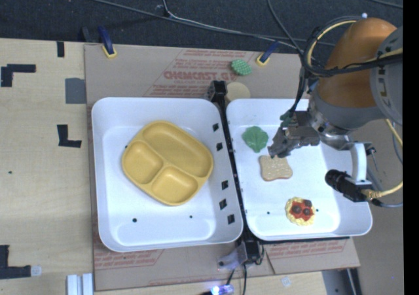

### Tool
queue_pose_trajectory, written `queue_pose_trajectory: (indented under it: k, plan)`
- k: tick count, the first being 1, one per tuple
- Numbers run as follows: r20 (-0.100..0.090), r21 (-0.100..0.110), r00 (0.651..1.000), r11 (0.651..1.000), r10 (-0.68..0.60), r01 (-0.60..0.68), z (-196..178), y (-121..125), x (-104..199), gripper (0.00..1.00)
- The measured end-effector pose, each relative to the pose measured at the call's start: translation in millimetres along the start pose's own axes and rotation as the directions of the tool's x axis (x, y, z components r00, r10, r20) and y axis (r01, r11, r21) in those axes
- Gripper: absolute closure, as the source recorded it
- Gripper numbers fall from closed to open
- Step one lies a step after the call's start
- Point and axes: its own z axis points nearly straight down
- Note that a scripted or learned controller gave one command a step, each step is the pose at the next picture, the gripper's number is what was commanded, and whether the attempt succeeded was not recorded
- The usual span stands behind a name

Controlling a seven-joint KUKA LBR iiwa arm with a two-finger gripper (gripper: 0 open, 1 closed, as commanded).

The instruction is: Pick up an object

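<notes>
In the right bin [327,228] lie three small objects: a green leafy piece [255,137] near the left wall, a tan toast-shaped piece [275,168] just below it, and a yellow round piece with red spots [300,210] toward the front. My gripper [279,146] hangs over the bin between the green piece and the tan piece, its dark fingers pointing down and left, right above the tan piece's upper edge. Nothing shows between the fingers.
The left bin [111,222] holds a yellow divided plate [167,161]. A green textured item [241,66] and a tan disc [237,89] lie on the cardboard behind the bins. Cables run across the dark bench behind, and black clips line the divider between the bins.
</notes>
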Motion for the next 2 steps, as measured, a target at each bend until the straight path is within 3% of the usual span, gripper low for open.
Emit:
queue_pose_trajectory:
  k: [2]
  plan:
    - [0.001, 0.001, 1.0, 1.0, 0.001, -0.001, 31, 40, 105, 1.0]
